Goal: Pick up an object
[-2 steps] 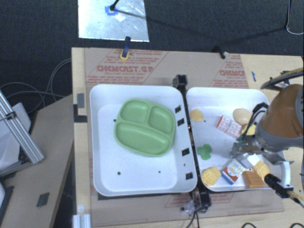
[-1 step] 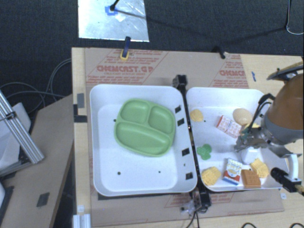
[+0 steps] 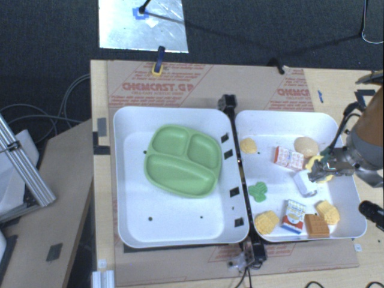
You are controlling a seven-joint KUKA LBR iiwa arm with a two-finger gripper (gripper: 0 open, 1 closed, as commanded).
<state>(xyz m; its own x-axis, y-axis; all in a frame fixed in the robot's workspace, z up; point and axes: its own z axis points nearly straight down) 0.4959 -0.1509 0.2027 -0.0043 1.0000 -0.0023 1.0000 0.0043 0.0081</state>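
While the claw (image 3: 317, 171) hung low at the right bin's (image 3: 264, 122) far edge, nothing was yet lifted.
Whether it was released or clenched could not be told; a small white piece (image 3: 304, 186) lay just below-left of it, a beige bun (image 3: 306, 145) just above-left, red-and-white packets (image 3: 288, 157) further left. The pick itself seemed still ahead.

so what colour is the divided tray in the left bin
Light green, seen plainly in the camera view: the divided tray lies in the left bin.
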